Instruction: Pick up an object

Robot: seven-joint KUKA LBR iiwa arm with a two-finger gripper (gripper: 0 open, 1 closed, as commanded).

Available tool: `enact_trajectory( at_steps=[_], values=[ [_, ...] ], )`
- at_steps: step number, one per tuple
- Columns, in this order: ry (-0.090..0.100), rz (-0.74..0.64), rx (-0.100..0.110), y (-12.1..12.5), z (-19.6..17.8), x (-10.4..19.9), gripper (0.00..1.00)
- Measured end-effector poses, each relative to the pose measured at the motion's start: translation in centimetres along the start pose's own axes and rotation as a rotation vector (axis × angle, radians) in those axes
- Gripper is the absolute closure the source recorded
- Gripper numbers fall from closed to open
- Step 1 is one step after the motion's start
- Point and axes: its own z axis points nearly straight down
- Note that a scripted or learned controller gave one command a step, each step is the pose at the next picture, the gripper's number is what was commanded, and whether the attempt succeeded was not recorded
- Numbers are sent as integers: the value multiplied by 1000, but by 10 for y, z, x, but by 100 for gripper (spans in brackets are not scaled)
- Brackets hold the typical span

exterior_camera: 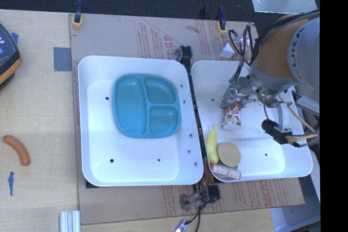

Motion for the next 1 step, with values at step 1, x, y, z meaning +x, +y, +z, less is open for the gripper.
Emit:
enact_trajectory(
  at_steps=[1],
  values=[
    [5,-1,-1,20,-90,94,100]
  ],
)
